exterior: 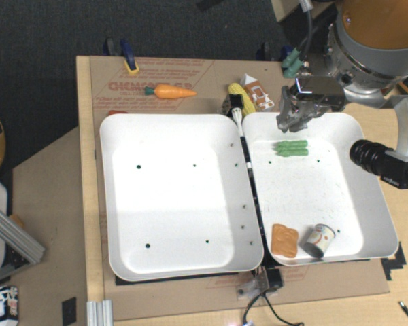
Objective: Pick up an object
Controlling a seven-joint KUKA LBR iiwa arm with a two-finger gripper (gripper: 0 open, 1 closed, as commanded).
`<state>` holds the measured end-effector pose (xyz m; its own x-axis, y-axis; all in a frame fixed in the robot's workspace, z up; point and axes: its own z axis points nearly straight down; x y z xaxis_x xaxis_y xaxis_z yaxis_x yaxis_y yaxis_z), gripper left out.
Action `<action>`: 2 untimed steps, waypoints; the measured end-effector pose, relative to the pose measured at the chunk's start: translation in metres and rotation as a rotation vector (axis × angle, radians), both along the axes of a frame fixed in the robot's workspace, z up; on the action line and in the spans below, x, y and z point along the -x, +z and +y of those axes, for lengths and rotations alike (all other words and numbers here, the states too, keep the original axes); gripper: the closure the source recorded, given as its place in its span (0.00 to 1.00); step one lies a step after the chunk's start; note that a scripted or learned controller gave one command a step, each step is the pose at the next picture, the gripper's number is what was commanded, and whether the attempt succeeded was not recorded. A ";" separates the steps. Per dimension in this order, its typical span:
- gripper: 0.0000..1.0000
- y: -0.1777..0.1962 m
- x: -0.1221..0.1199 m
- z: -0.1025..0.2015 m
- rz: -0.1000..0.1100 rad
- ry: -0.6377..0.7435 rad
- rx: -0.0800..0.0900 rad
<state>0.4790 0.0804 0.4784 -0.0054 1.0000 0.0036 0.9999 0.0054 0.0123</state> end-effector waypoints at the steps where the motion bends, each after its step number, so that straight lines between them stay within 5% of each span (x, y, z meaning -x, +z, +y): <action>1: 1.00 0.052 -0.001 0.030 0.004 -0.001 0.001; 2: 1.00 0.057 0.000 0.059 0.008 -0.002 0.002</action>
